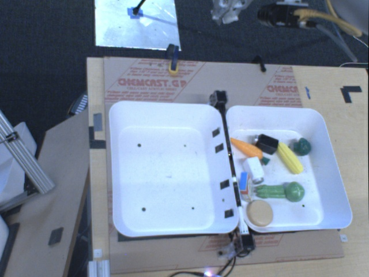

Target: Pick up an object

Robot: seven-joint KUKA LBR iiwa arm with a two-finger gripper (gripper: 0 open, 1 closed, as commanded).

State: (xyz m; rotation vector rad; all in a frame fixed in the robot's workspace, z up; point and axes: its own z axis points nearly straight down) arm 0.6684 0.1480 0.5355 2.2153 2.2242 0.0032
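Observation:
The right bin (328,154) holds several small objects. An orange carrot (247,148) lies near its left wall, beside a black block (267,143). A yellow corn cob (290,157) sits next to a dark green round piece (302,147). Lower down are a white box (253,169), a small blue and orange piece (243,182), a long green vegetable (281,191) and a tan disc (260,213). My gripper (228,9) hangs high at the top of the view, well beyond the far edge of the bench and away from both bins.
The left bin (167,172) sits beside the right one, joined by a black clipped divider (228,160). A shiny metal sheet (135,16) lies on the dark floor at the back left. A yellow and blue clamp (172,59) stands at the bench's far edge.

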